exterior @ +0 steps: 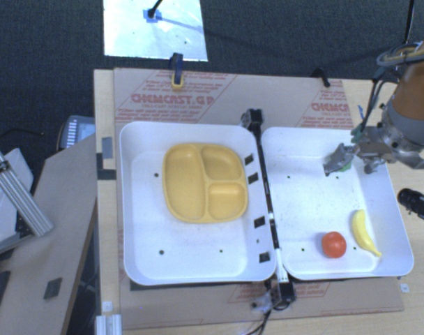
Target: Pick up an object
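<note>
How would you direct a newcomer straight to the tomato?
Look at the right-hand white bin. Near its front edge lies a tomato, just left of a banana. It is round and red, whereas the banana is long and yellow.

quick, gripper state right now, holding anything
gripper: open or closed cannot be told; it is above the right bin, nothing visibly held, away from the tomato and banana.
</note>
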`<action>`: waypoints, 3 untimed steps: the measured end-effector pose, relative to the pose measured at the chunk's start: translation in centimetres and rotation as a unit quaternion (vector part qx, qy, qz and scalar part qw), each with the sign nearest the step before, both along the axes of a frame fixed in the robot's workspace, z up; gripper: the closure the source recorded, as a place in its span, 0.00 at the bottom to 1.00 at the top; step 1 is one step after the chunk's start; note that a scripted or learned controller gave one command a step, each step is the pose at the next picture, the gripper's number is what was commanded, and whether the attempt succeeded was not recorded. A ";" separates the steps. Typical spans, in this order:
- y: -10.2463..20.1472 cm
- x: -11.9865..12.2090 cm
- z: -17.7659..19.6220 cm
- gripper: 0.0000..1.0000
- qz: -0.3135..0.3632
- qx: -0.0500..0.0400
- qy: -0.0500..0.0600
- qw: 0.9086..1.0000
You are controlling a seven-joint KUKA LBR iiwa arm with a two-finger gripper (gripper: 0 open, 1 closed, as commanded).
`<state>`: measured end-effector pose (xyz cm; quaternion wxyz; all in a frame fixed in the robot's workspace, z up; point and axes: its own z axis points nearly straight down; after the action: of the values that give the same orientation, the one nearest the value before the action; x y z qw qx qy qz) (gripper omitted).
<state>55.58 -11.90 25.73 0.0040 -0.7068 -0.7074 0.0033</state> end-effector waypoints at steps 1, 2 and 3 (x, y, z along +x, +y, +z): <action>0.0 0.2 0.6 0.00 0.001 -0.001 -0.006 1.000; 0.3 0.8 -3.8 0.00 0.000 0.000 -0.004 1.000; 0.9 1.2 -8.1 0.00 0.000 0.000 -0.004 1.000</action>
<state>56.73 -11.04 17.61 0.0010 -0.7069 -0.7073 0.0006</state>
